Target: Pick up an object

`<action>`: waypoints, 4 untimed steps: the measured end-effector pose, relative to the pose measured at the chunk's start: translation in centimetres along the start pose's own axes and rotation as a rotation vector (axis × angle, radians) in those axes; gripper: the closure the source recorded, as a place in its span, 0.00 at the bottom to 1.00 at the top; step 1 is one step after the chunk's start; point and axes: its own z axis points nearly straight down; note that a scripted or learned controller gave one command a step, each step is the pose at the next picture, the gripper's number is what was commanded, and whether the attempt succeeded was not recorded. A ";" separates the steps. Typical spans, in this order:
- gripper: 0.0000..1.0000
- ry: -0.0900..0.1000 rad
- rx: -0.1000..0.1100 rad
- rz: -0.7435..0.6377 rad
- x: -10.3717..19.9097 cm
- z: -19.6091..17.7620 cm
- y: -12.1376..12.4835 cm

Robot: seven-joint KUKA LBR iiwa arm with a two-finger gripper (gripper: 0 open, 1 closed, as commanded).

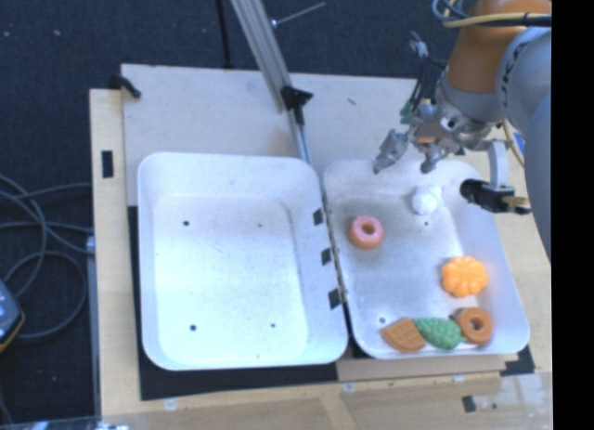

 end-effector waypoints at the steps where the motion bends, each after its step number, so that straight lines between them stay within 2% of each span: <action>1: 0.00 0.001 0.007 0.001 1.5 6.8 -7.8; 2: 0.00 0.000 0.002 0.003 0.2 11.3 -15.2; 3: 0.00 0.000 0.000 0.000 2.8 11.2 -18.3; 4: 0.00 -0.001 0.000 -0.001 3.1 11.2 -11.1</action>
